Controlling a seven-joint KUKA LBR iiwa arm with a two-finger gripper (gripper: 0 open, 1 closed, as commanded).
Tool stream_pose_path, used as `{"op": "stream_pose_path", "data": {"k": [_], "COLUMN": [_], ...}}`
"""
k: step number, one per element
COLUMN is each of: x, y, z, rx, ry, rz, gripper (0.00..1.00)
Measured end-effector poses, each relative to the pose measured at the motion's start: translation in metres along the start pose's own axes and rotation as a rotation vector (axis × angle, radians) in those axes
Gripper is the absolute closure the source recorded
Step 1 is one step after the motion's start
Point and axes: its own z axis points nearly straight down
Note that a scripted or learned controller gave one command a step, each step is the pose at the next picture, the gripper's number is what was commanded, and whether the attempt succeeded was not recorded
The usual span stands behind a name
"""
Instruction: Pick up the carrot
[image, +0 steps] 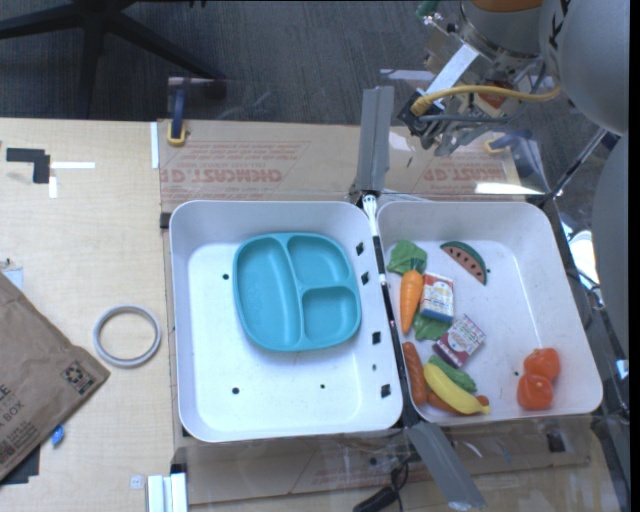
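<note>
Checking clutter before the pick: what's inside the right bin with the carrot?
Right bin: carrot, green leaf, watermelon slice, two small cartons, banana, sausage, red tomatoes. What lies under the cartons is covered.

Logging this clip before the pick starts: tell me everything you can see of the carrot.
The carrot is a small orange toy with a green leafy top, plastic by its look. It lies flat in the right bin, near that bin's left wall, leaves toward the far side and tip toward the camera. A small carton lies against its right side. The gripper hangs above the bin's far edge, apart from it.
</note>
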Motion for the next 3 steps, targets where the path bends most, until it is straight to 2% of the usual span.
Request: {"op": "stream_pose_path", "data": {"k": [1,2,3], "x": [0.021,0.002,-0.001], "y": [-0.038,-0.042,-0.043], "z": [0.093,0.081,-0.044], "rx": [0.002,0.001,0.000], "ry": [-0.001,-0.001,0.000], "rz": [-0.123,-0.137,0.043], "gripper": [1.00,1.00,1.00]}}
